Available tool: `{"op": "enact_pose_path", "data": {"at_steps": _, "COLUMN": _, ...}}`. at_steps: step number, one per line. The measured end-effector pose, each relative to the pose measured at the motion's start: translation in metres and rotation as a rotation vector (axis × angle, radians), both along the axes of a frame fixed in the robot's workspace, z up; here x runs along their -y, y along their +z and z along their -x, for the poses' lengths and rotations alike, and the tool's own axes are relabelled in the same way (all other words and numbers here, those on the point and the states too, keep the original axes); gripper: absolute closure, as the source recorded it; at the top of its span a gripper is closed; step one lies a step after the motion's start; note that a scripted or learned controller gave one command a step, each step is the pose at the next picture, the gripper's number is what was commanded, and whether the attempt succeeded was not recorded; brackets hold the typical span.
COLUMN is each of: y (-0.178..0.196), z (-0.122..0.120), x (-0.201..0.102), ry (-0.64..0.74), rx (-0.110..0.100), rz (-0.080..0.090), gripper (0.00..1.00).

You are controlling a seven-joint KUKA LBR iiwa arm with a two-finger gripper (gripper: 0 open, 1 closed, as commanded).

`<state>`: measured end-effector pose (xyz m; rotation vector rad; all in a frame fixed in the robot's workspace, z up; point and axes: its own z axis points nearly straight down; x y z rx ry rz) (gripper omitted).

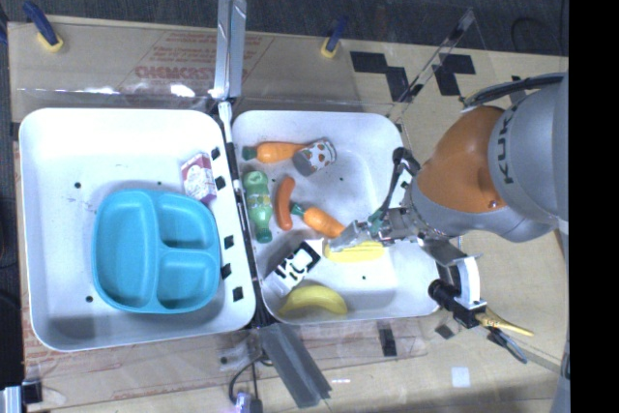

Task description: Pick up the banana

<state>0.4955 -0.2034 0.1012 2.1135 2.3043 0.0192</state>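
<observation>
While the banana [312, 301] lies at the near edge of the right bin [372, 132], beside a black-and-white tag [296, 262], the gripper [372, 229] sits just above it, over a yellow corn cob [356, 252]. Whether its jaws are parted I cannot tell. From the right, the arm [488, 174] bends down across the bin's rim.

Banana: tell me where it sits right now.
In the camera view the banana lies at the near edge of the right bin, beside a black-and-white tag and below a corn cob, apart from the claw.
</observation>
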Motion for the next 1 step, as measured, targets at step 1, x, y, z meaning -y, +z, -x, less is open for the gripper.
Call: {"op": "enact_pose_path", "data": {"at_steps": 1, "y": -0.0001, "z": 0.0124, "x": -0.0129, "ry": -0.014, "rx": 0.002, "rz": 0.007, "gripper": 0.00}}
